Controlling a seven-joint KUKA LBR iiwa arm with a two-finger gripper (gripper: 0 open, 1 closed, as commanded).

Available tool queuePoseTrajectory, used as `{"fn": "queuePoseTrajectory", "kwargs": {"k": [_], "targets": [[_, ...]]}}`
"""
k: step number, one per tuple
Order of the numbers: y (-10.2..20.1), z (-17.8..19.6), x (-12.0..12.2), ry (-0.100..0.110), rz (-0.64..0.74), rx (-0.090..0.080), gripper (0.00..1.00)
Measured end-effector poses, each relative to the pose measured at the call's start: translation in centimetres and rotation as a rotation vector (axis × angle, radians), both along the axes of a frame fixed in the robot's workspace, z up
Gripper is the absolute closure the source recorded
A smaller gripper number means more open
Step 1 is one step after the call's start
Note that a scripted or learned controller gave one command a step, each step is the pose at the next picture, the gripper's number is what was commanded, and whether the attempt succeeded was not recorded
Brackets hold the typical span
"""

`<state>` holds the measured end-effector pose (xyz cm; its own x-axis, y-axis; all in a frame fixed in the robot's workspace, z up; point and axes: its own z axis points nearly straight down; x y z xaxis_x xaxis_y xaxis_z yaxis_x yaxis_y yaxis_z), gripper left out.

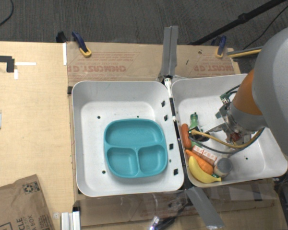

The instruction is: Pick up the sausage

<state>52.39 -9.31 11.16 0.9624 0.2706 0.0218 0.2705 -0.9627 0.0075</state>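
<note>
The sausage, a short orange-red link, lies along the left wall of the right bin. My gripper hangs over the middle of that bin, to the right of the sausage and apart from it. The grey arm with its orange band covers much of the gripper from above, and cables loop under the wrist toward the sausage.
A yellow banana, an orange piece, a red-and-white packet, a grey can and a small green item crowd the right bin's left front. A teal divided plate sits in the left bin.
</note>
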Motion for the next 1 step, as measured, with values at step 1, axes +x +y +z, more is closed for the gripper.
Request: {"fn": "queuePoseTrajectory", "kwargs": {"k": [1], "targets": [[-0.1,0.61,-0.17,0.01,0.002,0.001,1.0]]}}
